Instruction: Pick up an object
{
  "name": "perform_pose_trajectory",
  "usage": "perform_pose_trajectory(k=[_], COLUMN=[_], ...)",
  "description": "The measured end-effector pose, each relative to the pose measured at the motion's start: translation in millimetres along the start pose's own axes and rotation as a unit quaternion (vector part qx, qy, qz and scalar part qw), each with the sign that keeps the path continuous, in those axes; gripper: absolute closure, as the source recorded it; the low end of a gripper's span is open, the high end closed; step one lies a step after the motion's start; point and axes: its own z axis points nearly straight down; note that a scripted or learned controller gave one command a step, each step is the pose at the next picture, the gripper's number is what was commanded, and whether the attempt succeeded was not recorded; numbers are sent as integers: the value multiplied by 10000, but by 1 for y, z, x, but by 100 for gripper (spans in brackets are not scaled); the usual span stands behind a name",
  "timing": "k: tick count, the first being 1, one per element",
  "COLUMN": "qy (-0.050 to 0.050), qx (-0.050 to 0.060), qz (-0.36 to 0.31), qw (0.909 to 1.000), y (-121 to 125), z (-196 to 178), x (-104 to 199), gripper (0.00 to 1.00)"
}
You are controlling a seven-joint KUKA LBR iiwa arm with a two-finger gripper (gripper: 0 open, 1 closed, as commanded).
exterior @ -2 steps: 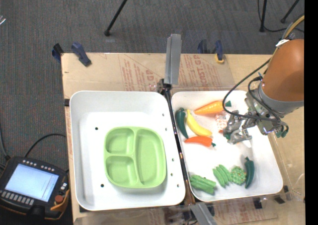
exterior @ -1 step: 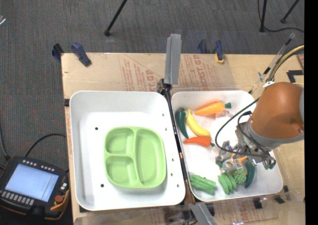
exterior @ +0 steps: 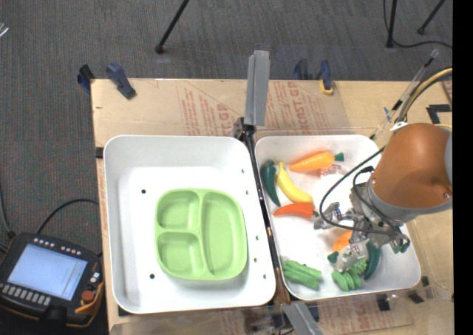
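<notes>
Gripper (exterior: pixel 360 246) is low in the right shallow white bin (exterior: pixel 392 276), near its front right corner; can't tell its state. Small orange plastic piece (exterior: pixel 341 240) and green plastic toy vegetable (exterior: pixel 347 279) lie just beside it.

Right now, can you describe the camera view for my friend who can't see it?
A grey robot arm with an orange band lowers its gripper over toy vegetables in the right white bin, among them an orange carrot and a yellow banana. The left white bin holds a green divided plate.

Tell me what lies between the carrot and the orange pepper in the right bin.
In the camera view, the yellow banana lies between the carrot and the orange pepper, slanting across the gap.
</notes>
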Motion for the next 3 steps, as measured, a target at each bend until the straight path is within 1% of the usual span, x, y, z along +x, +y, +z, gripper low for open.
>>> perform_pose_trajectory(k=[1,2,3], qy=[-11,0,5], qx=[0,-8,-3], qz=[-498,-190,283], qw=[9988,9998,9996], y=[-19,-29,26], z=[9,9,9], x=[-99,-38,-54], gripper=[0,0,0])
